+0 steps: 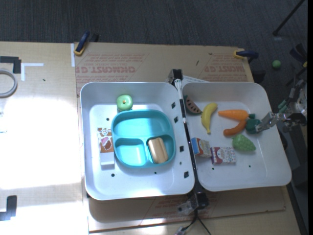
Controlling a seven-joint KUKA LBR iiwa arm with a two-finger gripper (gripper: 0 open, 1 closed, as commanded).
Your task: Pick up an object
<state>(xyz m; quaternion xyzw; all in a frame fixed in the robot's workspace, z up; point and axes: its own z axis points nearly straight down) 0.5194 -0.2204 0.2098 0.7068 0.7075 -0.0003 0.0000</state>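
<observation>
Cardboard (205, 67) lines wooden bench (39, 131) beneath 2 white bins (93, 146); dark carpet (146, 13) beyond.

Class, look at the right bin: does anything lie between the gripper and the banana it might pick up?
Yes. The gripper is at the right bin's right side, by the carrots' green tops. The two orange carrots lie between it and the banana, which lies further left.

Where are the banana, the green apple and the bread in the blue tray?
banana (209, 115): camera view, middle of its curve.
green apple (124, 102): camera view, its top.
bread (157, 150): camera view, centre of its crust.
</observation>
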